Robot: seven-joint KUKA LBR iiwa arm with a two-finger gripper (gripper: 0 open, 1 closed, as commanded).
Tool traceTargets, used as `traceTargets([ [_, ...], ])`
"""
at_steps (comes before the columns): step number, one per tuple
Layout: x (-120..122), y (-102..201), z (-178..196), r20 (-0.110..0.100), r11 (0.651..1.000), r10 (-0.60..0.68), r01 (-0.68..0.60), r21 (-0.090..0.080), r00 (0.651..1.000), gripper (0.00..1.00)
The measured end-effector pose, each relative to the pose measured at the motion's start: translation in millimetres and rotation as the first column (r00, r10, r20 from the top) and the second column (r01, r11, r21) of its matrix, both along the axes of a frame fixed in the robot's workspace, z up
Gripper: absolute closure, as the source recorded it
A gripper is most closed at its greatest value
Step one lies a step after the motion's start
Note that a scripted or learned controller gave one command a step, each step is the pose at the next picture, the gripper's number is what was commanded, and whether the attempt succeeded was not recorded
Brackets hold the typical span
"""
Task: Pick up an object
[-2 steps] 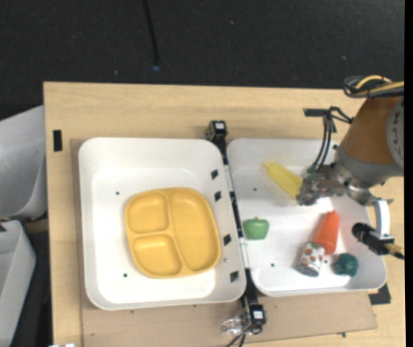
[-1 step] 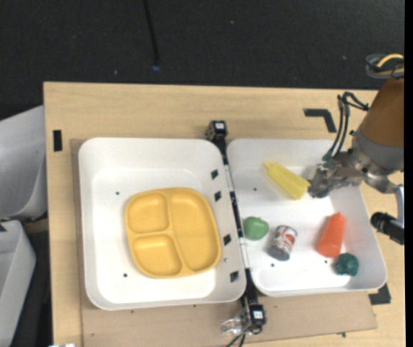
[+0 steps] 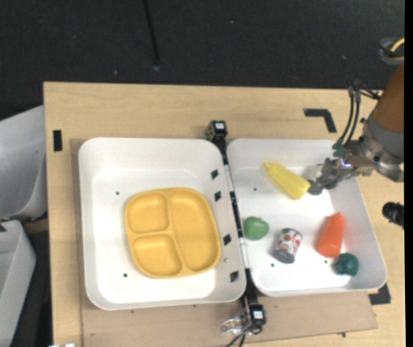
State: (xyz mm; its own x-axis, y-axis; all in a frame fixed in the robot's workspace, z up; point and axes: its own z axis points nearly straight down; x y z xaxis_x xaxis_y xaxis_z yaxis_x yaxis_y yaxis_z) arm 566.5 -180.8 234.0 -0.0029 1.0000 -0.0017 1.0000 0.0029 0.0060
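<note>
Reaching in from the right edge of the frame, the gripper (image 3: 325, 177) sits low over the upper right part of the right bin (image 3: 358, 284), at the end of the grey arm (image 3: 388, 132) with its orange band. Its dark fingertips lie just beside the right end of a yellow corn-like toy (image 3: 286, 180), perhaps touching it, but the view is too coarse there to say whether the fingers are spread or closed, and nothing can be seen held between them.

That yellow piece lies tilted, its upper end toward the upper left and its lower end toward the gripper. Lower in the same bin, an orange carrot-shaped toy (image 3: 330, 235) stands near the right wall, with a small dark green ball-like piece (image 3: 346, 264) just below it, close to the lower right corner. To the left of the carrot is a small can with red and white markings (image 3: 286, 244), lying on its side, and farther left, next to the divide between the bins, a light green rounded object (image 3: 255, 228).

Left of centre in the frame, the left bin (image 3: 98, 280) holds a yellow three-compartment plate (image 3: 171, 232), which rests flat in its middle. Both bins sit side by side on a pale wooden bench (image 3: 134, 107).
</note>
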Motion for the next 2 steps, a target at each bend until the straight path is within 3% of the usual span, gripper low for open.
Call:
traceTargets([
  [2, -1.7, 114.2, -3.1, -0.005, 1.000, 0.005, -0.005, 0.003, 1.000, 1.00],
])
